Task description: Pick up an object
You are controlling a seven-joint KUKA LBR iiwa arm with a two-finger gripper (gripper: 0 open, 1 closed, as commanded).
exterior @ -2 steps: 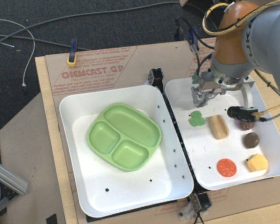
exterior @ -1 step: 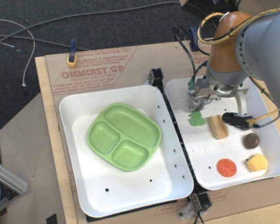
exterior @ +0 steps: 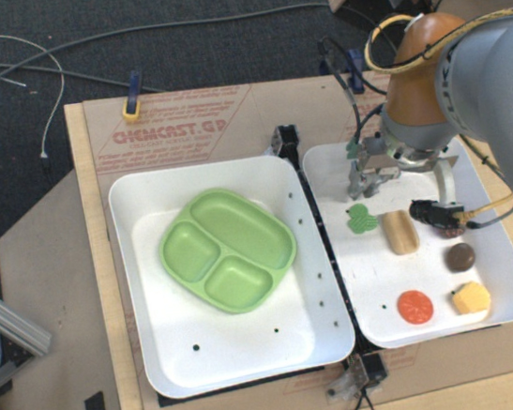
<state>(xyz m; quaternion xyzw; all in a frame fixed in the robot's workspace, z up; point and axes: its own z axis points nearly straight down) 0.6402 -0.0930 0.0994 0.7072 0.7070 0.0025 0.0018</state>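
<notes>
My gripper (exterior: 364, 184) hangs over the upper left part of the right bin (exterior: 366, 279), pointing down. Just below it in the view lies a small green leafy piece (exterior: 362, 219), close to the gripper tip but apart from it. A tan bread-like block (exterior: 399, 231) lies right of the green piece. Further right and lower sits a dark brown round piece (exterior: 460, 258). Near the bin's front edge are a red-orange disc (exterior: 415, 307) and a yellow block (exterior: 470, 297). I see nothing held in the gripper.
The left bin (exterior: 164, 354) holds a green divided plate (exterior: 229, 249), lying tilted near its middle. The grey arm with its orange band (exterior: 423, 43) comes in from the upper right, over the right bin's back edge. Cardboard lies under both bins.
</notes>
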